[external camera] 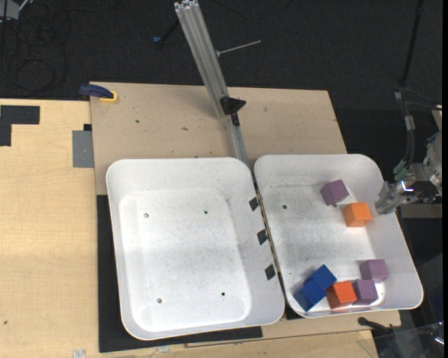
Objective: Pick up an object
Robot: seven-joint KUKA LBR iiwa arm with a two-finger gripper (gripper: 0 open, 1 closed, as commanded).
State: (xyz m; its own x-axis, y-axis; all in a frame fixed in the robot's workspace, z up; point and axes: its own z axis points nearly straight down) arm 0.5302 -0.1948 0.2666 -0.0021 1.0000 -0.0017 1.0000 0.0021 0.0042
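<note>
Orange cube (358,214), matte and square-edged, lies just beside the metal gripper (389,198), whose grip state I cannot tell.

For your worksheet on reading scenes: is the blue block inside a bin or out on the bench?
Inside: the blue block lies on the right bin's floor, near its front rim.

Light fell evenly from above and the exposure was moderate. The two shallow white plastic bins (187,171) were the brightest areas, close to washed out, with a soft grey shadow across the left bin's upper floor. The pale wooden bench top (37,222) was evenly lit. The background beyond the bench stayed nearly black. Focus was slightly soft throughout, with fine grain.
</note>
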